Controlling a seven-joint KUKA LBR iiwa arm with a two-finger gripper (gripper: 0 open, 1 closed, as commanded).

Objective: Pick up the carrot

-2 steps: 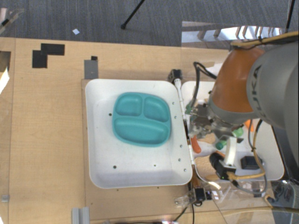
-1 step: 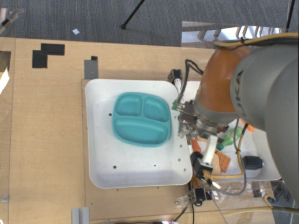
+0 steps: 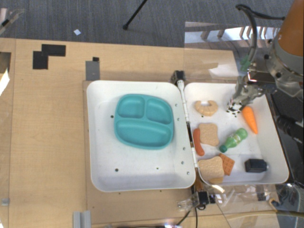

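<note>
Carrot (image 3: pixel 250 119): lies free near the right bin's (image 3: pixel 280 167) 3 o'clock wall. Jaws (image 3: pixel 236 106) just beside at 10 o'clock, state unclear; green bottle (image 3: pixel 233 140) at 7 o'clock.

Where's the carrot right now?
The carrot lies in the right bin, near its far right side, just right of the gripper and up-right of the green bottle.

Teal tray (image 3: pixel 142 121); green bottle (image 3: pixel 234 140); possibly bread (image 3: pixel 208 134).
</note>
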